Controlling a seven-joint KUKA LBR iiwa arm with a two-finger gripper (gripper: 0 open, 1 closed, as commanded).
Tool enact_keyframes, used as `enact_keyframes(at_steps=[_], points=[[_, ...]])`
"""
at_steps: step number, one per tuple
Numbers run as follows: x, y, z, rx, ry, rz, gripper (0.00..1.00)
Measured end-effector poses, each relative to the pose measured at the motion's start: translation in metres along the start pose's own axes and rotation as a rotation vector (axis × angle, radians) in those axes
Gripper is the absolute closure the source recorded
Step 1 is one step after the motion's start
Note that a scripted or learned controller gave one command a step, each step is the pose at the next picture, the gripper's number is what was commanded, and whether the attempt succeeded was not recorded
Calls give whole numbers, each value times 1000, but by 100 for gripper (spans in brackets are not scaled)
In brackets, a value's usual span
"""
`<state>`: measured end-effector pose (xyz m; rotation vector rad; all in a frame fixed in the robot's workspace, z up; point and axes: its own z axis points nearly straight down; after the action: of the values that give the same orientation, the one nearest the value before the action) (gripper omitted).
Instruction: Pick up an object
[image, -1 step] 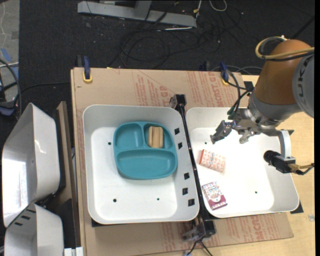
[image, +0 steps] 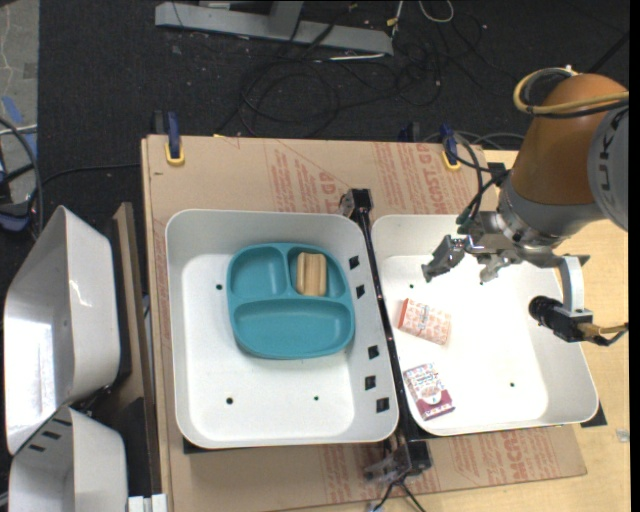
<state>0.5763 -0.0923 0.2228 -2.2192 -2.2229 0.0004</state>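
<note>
In the right bin (image: 520, 400) lie two small packets: an orange-and-white one (image: 425, 321) near the middle left and a maroon-and-white one (image: 429, 390) closer to the front edge. My gripper (image: 466, 259) hangs over the back part of this bin, above and to the right of the orange packet. Its two dark fingers (image: 440, 262) are spread apart with nothing between them. The left bin (image: 200, 390) carries a teal divided tray (image: 290, 302) with a tan wooden block (image: 312, 274) in its back right compartment.
The grey arm with its orange band (image: 570, 130) comes in from the right over the bin's back corner. A black divider strip (image: 372, 300) runs between the bins. White containers (image: 60, 310) stand left of the bench, and cables lie on the floor behind.
</note>
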Motion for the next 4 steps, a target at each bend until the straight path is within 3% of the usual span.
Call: enact_keyframes(at_steps=[2,3,4], points=[[-7,12,117,5,0,4,0],[-6,11,132,2,0,4,0],[-6,12,120,0,0,5,100]])
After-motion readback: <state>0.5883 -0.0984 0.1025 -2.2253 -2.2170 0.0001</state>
